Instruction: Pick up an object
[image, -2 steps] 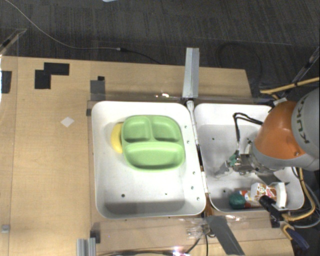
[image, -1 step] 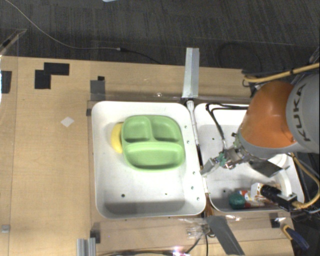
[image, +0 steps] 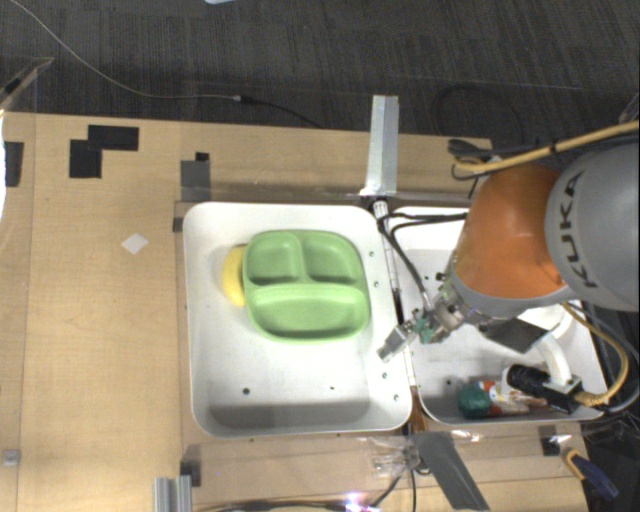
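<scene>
Hovering at the wall between the 2 bins, nothing picked up yet.

Whether the gripper (image: 415, 333) is open or closed I cannot tell, and nothing is visible in its grasp, so the whole pick looks left to do. Nearest candidates: a green-capped item (image: 473, 401) just below-right of it in the right bin (image: 432, 262), and a green tray (image: 304, 283) over a yellow object (image: 233, 276) to its left. The left bin (image: 280, 395) offers open floor; the right is crowded by arm (image: 530, 240) and cables.
</scene>
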